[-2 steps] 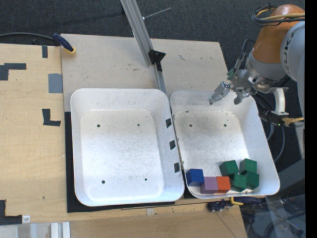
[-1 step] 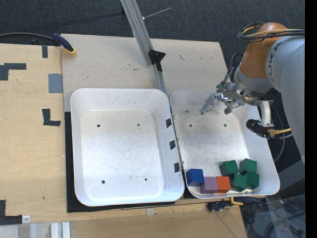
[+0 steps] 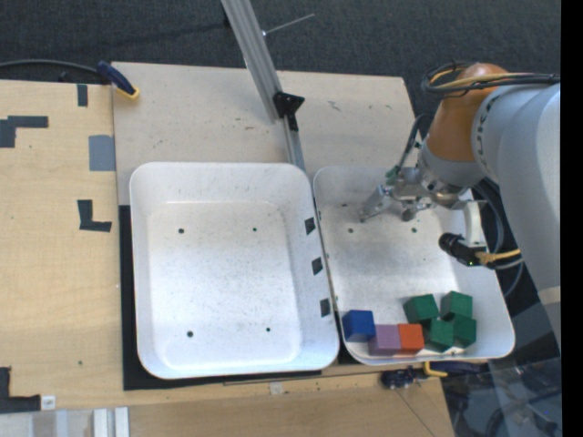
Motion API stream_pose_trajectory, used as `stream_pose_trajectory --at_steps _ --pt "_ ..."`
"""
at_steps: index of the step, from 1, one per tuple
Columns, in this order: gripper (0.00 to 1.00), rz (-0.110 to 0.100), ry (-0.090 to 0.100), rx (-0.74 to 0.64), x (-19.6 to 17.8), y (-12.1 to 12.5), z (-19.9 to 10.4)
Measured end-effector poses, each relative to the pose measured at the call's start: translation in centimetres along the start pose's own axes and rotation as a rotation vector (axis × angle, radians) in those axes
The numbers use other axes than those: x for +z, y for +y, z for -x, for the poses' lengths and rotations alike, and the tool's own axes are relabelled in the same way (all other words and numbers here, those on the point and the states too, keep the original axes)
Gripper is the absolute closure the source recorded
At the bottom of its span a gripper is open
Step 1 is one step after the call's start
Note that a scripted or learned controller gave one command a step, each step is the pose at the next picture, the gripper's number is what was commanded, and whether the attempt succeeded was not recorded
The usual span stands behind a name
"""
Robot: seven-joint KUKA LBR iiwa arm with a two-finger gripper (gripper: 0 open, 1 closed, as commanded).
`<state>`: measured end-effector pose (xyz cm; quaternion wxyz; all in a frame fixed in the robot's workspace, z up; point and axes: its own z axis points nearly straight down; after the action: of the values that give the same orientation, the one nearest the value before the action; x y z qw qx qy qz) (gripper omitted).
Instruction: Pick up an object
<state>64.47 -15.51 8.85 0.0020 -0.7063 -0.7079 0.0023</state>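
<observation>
Several small blocks lie along the front edge of the right bin (image 3: 364,262): a blue cube (image 3: 359,324), a purple block (image 3: 388,338), an orange block (image 3: 411,337) and a cluster of green blocks (image 3: 444,320). My gripper (image 3: 388,209) hangs over the far part of the same bin, well behind the blocks. Its two fingers stand apart, open, with only bare bin floor between them. The grey arm with its orange band (image 3: 455,126) comes in from the right.
The left bin (image 3: 219,271) lies beside the right one, sharing a raised rim (image 3: 321,271). A slanted metal pole (image 3: 260,53) crosses the bench behind the bins. Black cables (image 3: 474,248) hang by the wrist at the right bin's right edge.
</observation>
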Motion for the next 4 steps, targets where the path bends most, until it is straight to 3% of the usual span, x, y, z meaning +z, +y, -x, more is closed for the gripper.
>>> stream_pose_trajectory --at_steps 1,3,4 --pt "1.0 0.004 -0.001 -0.001 -1.3 0.1 -0.1" --pt "1.0 0.011 -0.001 0.0 -11.7 0.5 0.8" --pt "1.0 0.007 0.002 -0.004 -13.1 0.7 -4.6"
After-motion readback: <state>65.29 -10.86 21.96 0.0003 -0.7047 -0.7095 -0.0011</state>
